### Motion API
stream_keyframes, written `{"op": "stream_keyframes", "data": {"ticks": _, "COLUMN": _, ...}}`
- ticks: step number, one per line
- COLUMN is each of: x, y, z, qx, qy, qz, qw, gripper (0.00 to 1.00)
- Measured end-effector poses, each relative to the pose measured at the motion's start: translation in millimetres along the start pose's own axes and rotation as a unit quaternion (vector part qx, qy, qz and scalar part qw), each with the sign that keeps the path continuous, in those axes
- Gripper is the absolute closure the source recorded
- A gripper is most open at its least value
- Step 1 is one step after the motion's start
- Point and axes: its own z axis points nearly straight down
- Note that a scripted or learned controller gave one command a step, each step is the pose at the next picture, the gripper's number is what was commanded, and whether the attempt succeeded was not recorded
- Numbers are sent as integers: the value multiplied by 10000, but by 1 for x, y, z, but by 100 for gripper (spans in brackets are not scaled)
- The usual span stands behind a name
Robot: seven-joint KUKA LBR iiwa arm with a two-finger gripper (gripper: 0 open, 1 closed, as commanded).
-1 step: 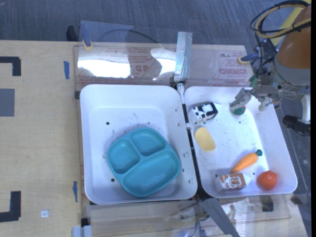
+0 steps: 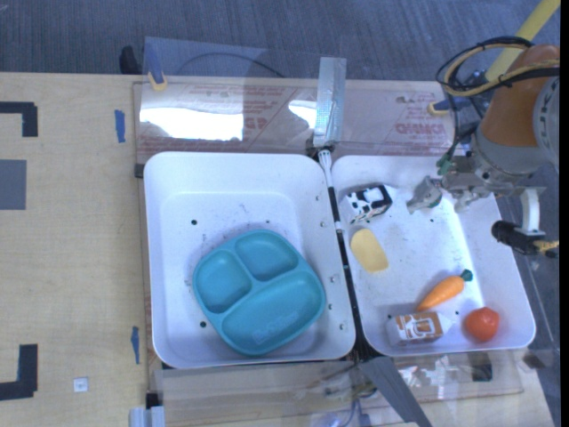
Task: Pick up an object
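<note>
I see the gripper (image 2: pixel 442 190) at the right bin's (image 2: pixel 511 278) one o'clock rim; grip unreadable. Open floor toward the carrot (image 2: pixel 442 292) at five o'clock.

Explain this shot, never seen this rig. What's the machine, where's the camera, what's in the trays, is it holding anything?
One camera, fixed above the bench, looks down at a slant. The grey arm with the orange band is a robot arm reaching in from the right; its tool hangs over the far side of the right bin, with nothing visible in it. The left bin holds a blue divided plate. The right bin holds a black-and-white toy, a yellow lump, a toy carrot, a small carton and a red tomato-like ball.
</note>
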Motion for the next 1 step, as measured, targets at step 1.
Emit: {"op": "stream_keyframes", "data": {"ticks": 1, "x": -49, "y": -71, "z": -18, "qx": -53, "qy": 5, "qz": -348, "qw": 9994, "gripper": 0}}
